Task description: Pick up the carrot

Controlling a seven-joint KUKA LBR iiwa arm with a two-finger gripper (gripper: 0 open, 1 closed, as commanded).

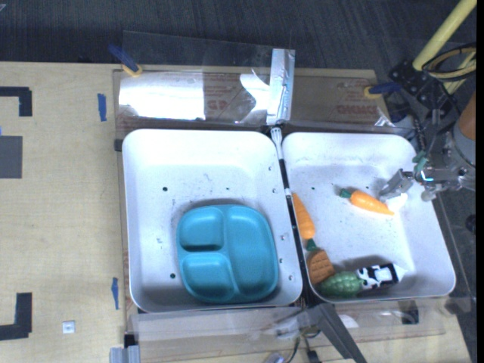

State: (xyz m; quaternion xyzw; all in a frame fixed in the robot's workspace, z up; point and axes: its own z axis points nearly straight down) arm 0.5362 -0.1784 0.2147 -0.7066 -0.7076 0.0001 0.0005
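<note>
The carrot (368, 201) lies in the right bin (333, 153), toward its right edge and a little above the middle, tilted so that its green stub points up-left and its orange tip points down-right. It rests flat on the white floor, apart from the other things in that bin.

Just beside its right end hovers the gripper (412, 181), coming in over the bin's right rim. 1 pale finger (393, 184) slants down toward the carrot's tip, close to it; whether they touch I cannot tell. From here I cannot tell if the gripper is spread or pressed together, and nothing shows pinched in it. Behind it the arm (470, 123) shows at the right, with black cables (420, 89) and a yellow hose (450, 23) above.

Along the left edge of the same bin lies a second orange piece (303, 218), long and upright against the wall. Below it sits a brown ridged item (320, 264), and at the near edge a green bumpy item (340, 284) touches a black and white item (376, 275).

The left bin (151, 172) holds a blue tray (225, 253) with 3 compartments, set toward its near right corner. Beyond both bins, along their far edges, stands a clear plastic sheet (204, 82) over cardboard (340, 97).
</note>
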